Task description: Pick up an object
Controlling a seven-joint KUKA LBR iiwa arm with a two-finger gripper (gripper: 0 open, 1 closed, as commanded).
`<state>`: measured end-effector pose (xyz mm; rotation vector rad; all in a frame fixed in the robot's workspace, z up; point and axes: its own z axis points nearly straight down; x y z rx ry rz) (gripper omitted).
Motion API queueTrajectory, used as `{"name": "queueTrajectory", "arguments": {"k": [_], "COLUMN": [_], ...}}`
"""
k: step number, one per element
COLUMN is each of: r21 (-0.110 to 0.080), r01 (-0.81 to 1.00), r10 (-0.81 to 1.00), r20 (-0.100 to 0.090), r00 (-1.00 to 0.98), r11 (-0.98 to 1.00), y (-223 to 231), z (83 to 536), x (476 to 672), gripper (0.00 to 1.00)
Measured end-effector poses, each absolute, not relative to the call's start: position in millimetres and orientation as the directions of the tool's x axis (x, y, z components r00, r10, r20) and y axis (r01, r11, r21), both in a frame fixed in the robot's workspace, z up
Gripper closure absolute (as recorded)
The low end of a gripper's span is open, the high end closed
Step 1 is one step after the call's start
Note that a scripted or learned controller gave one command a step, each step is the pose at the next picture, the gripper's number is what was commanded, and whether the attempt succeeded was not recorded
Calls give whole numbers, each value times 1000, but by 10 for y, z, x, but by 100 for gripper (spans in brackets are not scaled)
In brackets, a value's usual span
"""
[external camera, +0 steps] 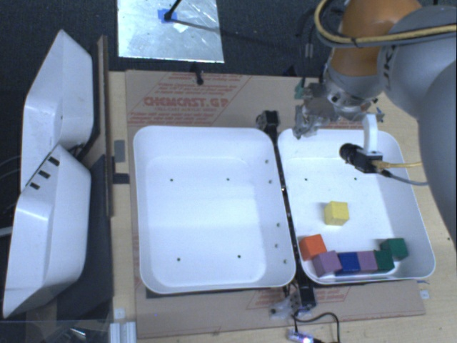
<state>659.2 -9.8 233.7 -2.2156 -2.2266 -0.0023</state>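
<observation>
Yellow block [336, 213], orange block [312, 246], green block [393, 249], white bins [207, 138].

Dark speckled flooring [271, 13] runs around the bench. A flat cardboard sheet [207, 95] with red print covers the benchtop. Beyond it lies a shiny metal plate [170, 20], catching the light, with a blue mark near its upper edge. Off to the left, two white bins [53, 177] lean tilted on edge.
</observation>
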Motion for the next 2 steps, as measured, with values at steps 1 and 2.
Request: {"name": "queueTrajectory", "arguments": {"k": [1, 2], "r21": [0, 1], "r01": [1000, 1000], "r10": [1000, 1000], "r20": [1, 2], "r00": [-5, -6], "r11": [5, 6], "y": [400, 996], "z": [2252, 2335], "x": [6426, 6360], "gripper": [100, 100]}}
